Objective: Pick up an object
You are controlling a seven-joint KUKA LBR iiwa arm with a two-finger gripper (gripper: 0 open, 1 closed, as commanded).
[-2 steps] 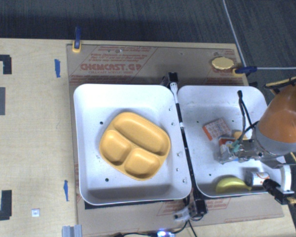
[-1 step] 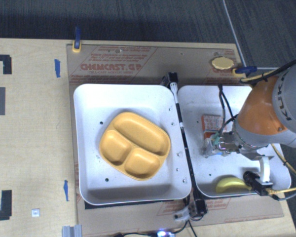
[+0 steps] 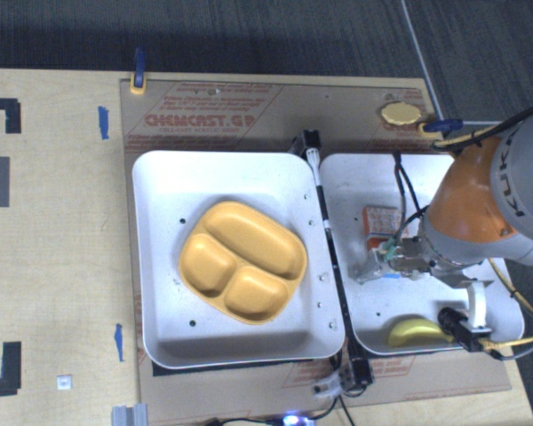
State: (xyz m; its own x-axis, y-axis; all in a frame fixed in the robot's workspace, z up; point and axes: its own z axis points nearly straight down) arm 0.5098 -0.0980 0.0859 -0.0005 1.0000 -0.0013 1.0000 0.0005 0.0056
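Reaching into the right bin [image 3: 506,327] from the right, the arm [image 3: 480,202] hangs over its middle; the gripper [image 3: 393,257] is masked by the wrist, so its state cannot be told. Candidate: banana [image 3: 415,331], lying near the bin's front wall, just beside a black fitting on the cable. Judged light, smooth, curved, likely rigid plastic; may roll. Best taken across its narrow mid-body. Yellow tray [image 3: 242,260] in the left bin [image 3: 160,238] looks too broad to pinch.
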